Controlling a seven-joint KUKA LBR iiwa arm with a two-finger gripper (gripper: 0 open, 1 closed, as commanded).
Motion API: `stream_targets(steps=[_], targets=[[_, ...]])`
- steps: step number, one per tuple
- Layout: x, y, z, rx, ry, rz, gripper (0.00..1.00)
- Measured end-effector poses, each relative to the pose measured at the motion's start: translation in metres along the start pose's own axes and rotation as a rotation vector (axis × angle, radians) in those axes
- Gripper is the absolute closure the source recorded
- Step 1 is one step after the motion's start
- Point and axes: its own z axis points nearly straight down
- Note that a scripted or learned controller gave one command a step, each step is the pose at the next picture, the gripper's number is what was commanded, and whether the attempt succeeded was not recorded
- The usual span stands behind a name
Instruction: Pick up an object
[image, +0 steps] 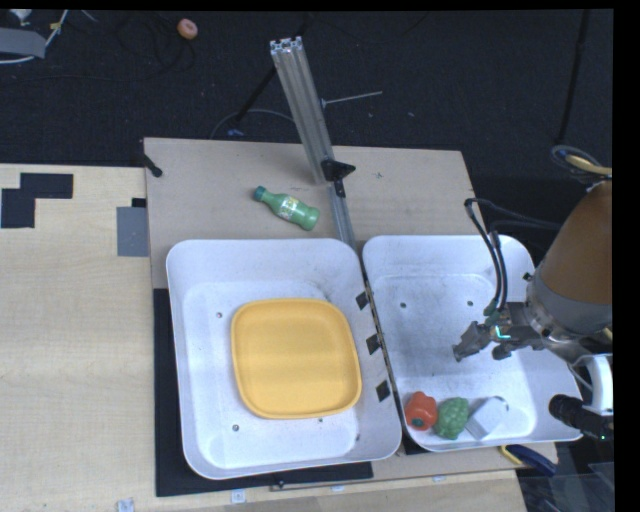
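Observation:
In the right bin (430, 270) three small objects lie along the near edge: a red-orange pepper-like piece (421, 410), a green bumpy piece (451, 417) and a grey-white block (485, 417). My gripper (476, 343) hovers over the right bin's middle right, above and a little right of these objects, with nothing between its fingers. The grey arm with its orange band (583, 260) reaches in from the right. The left bin (195, 290) holds a yellow square plate (295, 356).
A green bottle (287, 207) lies on the bench behind the left bin. An aluminium rail (310, 105) slants up from between the bins. Black cables (490, 250) loop over the right bin's far right corner.

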Motion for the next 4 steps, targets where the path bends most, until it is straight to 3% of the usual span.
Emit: stream_targets(steps=[1, 2, 3, 4], targets=[[0.0, 0.0, 0.0, 0.0, 0.0, 0.0, 0.0], [0.001, 0.001, 0.063, 0.006, 0.001, -0.001, 0.0], [0.001, 0.001, 0.103, -0.001, 0.0, -0.001, 0.0], [0.0, 0.001, 0.091, -0.004, -0.001, 0.002, 1.0]])
